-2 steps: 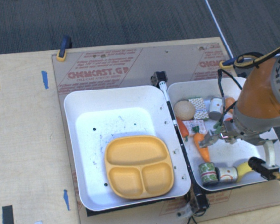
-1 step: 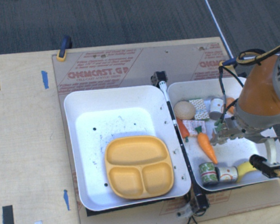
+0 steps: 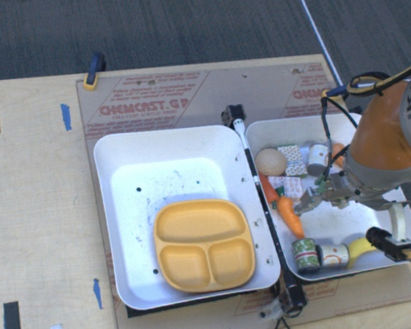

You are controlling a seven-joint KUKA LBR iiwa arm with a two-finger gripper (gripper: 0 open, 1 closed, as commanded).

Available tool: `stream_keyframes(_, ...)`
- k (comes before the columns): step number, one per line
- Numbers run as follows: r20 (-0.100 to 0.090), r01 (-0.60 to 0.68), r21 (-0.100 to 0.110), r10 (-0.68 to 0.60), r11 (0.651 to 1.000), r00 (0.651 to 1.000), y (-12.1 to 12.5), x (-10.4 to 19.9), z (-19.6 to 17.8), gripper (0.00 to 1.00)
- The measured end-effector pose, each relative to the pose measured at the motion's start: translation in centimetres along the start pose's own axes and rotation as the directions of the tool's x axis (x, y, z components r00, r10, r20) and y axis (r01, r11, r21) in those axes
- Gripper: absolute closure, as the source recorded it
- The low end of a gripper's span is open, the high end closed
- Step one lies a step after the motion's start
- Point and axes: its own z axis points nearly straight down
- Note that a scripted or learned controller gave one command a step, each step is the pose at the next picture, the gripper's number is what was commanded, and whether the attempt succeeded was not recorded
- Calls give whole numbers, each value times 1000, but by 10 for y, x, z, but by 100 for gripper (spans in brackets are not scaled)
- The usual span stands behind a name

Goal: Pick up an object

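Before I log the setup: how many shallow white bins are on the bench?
2: the left shallow white bin holds a yellow divided plastic tray; the right shallow white bin sits under the arm.

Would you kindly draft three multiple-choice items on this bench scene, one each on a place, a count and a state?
1. Where does the yellow tray lie?
A. left bin
B. right bin
C. on the wooden bench

2. How many compartments does the tray have?
A. two
B. three
C. five

3. How does the green-lidded jar rest?
A. hanging from the hand
C. stacked on the tray
B. lying in the right bin beside the banana

Answers: 1 A, the tray fills the left bin's near half; 2 B, one long section above two smaller; 3 B, it lies on the bin floor.
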Motion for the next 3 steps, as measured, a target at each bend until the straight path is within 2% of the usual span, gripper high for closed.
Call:
stream_keyframes(1,3,-1,12,1,1000,1000,-9,12,26,0)
stream_keyframes(2,-2,2,16,-2,1000,1000,-2,9,27,0)
stream_keyframes(3,5,-1,14,1,1000,1000,23,14,27,0)
